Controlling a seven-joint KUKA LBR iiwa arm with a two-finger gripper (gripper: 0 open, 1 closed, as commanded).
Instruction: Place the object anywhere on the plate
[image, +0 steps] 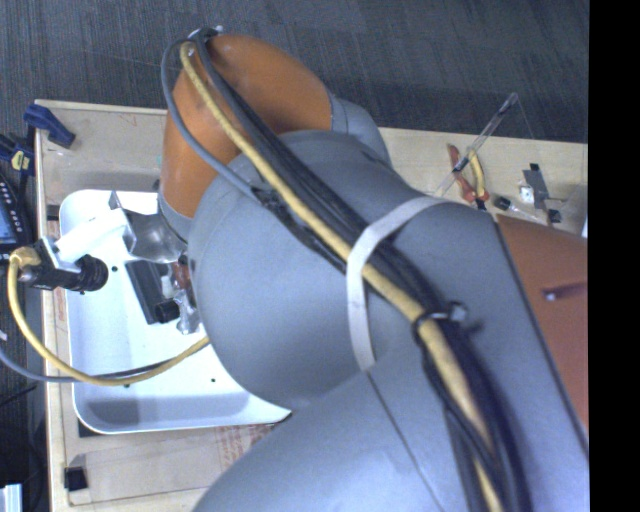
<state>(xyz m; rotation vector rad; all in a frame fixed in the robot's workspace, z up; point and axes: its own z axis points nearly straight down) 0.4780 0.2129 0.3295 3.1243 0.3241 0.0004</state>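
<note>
One shallow white plastic bin (150, 400) lies at about eight o'clock on the pale wooden bench (110, 130), and most of what else might matter is covered by the bulky grey robot arm (400, 330), which sweeps in from four o'clock toward ten. Its orange band (250, 90) sits at eleven o'clock, and below that the metal two-finger gripper (165, 285) hangs over the bin's upper part at nine o'clock, with a looping yellow cable (60, 360) trailing across the bin floor side. Whether the gripper is apart, together or clamped on anything cannot be told from this angle, and neither the object's place nor the plate's can be made out behind the arm. My judgement is that the work is at the reach-and-pick stage over this bin rather than at placing. The next move seems to call for a confirmed hold first, then a lift clear of the bin wall before any carry toward the plate.
</note>
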